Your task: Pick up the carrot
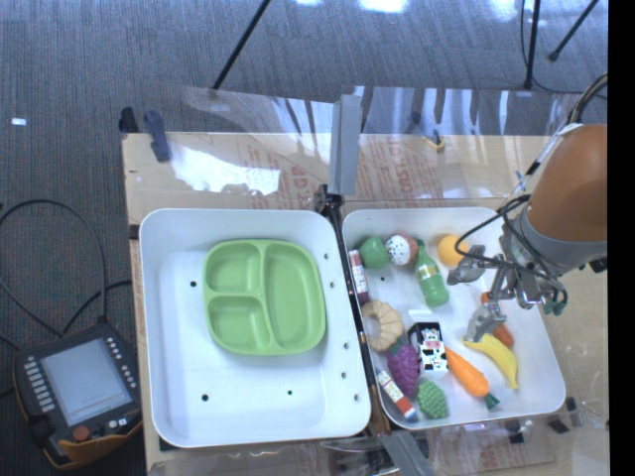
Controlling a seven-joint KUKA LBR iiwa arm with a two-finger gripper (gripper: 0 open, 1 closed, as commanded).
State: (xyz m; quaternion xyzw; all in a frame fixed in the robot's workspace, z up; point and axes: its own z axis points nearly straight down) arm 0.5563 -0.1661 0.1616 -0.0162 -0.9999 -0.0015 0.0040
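Note:
The carrot (467, 373) is orange with a small green tip and lies slanted in the lower right part of the right bin (544, 393). It rests between a cow-print carton (429, 348) and a yellow banana (497, 358). My gripper (491, 320) hangs over the bin's right side, just above and to the right of the carrot and over the banana's upper end. Nothing is seen held in it. A small orange-red piece (505, 335) peeks out beside it.
The right bin also holds a green bottle (432, 282), an orange (449, 249), a green fruit (373, 253), a donut (381, 323), purple grapes (404, 365) and a green knobbly piece (430, 398). A green divided plate (265, 296) sits in the left bin (169, 365).

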